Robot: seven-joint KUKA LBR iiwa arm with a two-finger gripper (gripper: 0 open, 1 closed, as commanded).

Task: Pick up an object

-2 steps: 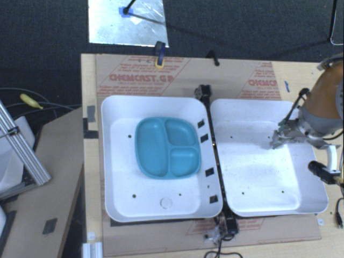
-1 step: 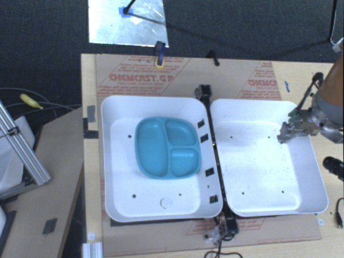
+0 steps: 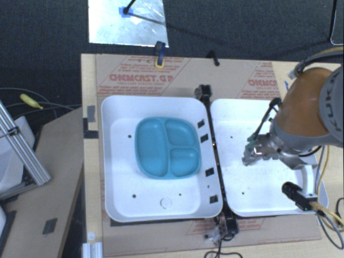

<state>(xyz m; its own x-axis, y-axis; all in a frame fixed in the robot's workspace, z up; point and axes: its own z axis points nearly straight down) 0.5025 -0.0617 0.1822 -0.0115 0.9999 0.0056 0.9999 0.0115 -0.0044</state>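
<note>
since our gripper [image 3: 251,153], its state something we cannot tell, hangs over the right bin [image 3: 236,198], we should cross to the blue plate [image 3: 166,147].

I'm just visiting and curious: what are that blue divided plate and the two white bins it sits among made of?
The blue plate looks like moulded plastic: one even colour, rounded compartment ridges, a soft sheen. The left bin and right bin also look like plastic, smooth and matte white with rounded corners, though painted metal can't be ruled out. The sheet beneath, printed with lettering, looks like brown cardboard or protective paper.
</note>
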